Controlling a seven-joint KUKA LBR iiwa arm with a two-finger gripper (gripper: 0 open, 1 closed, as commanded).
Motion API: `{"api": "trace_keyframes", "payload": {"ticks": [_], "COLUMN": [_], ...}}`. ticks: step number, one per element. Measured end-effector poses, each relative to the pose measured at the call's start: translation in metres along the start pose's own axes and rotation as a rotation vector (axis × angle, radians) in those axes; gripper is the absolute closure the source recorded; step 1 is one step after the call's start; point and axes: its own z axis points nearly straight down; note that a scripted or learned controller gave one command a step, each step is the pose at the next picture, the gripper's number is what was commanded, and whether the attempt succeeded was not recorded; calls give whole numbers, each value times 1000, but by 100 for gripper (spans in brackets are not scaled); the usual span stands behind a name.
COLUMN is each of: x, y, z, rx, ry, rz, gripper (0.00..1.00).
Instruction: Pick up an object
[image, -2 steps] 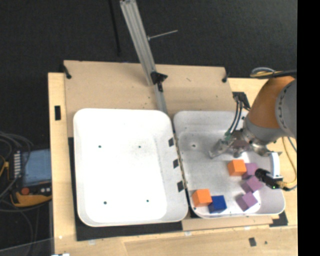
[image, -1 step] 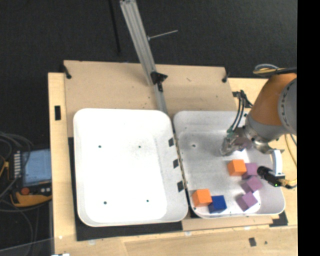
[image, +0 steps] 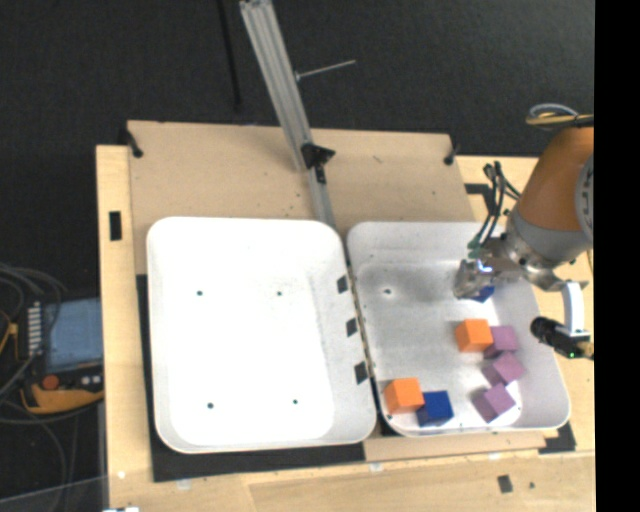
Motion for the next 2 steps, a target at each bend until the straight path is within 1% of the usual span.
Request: {"api": "trace_keyframes", "payload": {"ticks": [1,2], "x": [-2,61], "y": [2,13], "z": [-55,-60], "rx": [-2,3], "ry": [-1,3], "rz": [-9,-12], "gripper": [100,100]}}
